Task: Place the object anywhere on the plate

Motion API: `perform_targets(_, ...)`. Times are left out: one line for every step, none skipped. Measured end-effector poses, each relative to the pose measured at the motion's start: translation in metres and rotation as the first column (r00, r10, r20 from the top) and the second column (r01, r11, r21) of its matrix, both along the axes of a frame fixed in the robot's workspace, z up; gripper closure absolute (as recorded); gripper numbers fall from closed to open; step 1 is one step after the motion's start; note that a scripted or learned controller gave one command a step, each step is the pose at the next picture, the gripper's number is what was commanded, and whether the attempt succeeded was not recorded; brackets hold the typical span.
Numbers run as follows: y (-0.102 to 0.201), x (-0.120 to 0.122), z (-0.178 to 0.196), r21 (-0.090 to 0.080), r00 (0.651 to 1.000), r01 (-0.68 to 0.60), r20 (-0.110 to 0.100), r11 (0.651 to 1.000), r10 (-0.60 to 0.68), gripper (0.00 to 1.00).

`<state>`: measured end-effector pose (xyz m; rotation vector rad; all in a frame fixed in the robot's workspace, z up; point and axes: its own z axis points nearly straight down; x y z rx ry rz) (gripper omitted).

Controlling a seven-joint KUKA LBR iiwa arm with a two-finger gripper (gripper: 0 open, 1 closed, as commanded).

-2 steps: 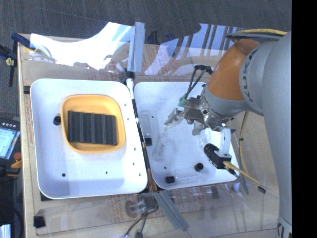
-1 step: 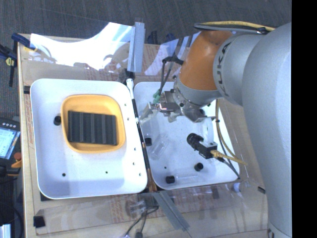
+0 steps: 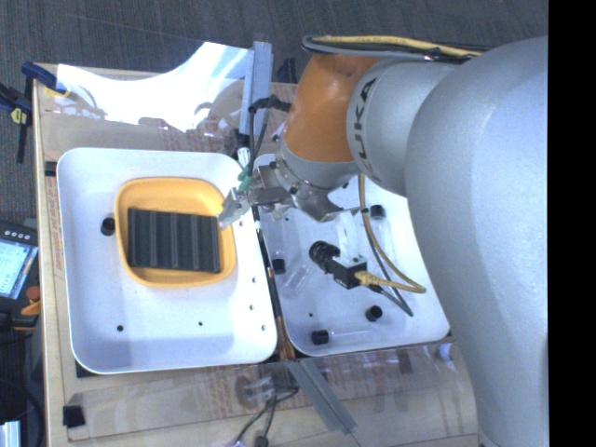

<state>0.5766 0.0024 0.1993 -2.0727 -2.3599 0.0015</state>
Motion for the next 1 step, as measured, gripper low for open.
perform_targets(0.0517,0.0282,-0.0084,0.001,1.0,-0.017,-0.002,1.0,0.017,0.0)
